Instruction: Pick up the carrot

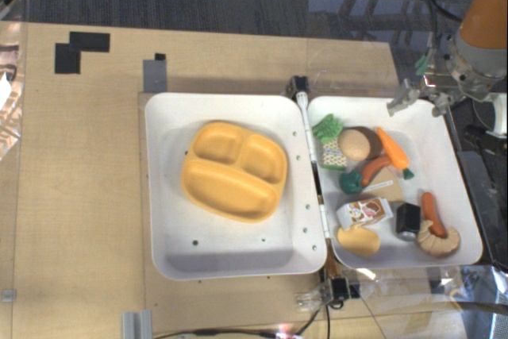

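One carrot [393, 148] among toy food in the right bin [468, 194], pincer [418, 95] spread above its far edge.

We cannot read any text, number or brand here. The small carton [363, 212] in the right bin [456, 171] carries a printed picture in brown and white, but its letters are too small for us to read. The packet [333, 155] beside the green toy has a pattern, no readable words.
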Available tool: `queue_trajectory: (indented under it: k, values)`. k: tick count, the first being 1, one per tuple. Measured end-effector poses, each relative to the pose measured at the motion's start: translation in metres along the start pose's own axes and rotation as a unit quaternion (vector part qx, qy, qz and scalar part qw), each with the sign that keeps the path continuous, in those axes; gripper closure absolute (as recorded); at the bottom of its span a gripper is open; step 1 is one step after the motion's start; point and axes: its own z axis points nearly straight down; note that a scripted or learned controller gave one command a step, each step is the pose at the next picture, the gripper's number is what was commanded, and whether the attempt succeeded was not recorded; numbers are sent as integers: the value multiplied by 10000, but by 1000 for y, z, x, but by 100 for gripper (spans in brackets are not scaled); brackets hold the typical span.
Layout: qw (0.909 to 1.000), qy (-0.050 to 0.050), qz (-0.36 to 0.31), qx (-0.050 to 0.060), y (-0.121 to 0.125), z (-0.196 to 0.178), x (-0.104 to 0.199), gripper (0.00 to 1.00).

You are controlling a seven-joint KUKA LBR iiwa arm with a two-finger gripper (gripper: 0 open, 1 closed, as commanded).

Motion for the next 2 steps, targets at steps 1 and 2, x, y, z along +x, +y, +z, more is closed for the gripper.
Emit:
queue_trajectory:
  k: [1,2]
  values:
    - [9978,-32,-655,-72,-12,132,-37,0]
    - [9977,-38,-676,-104,-10,120,-35,100]
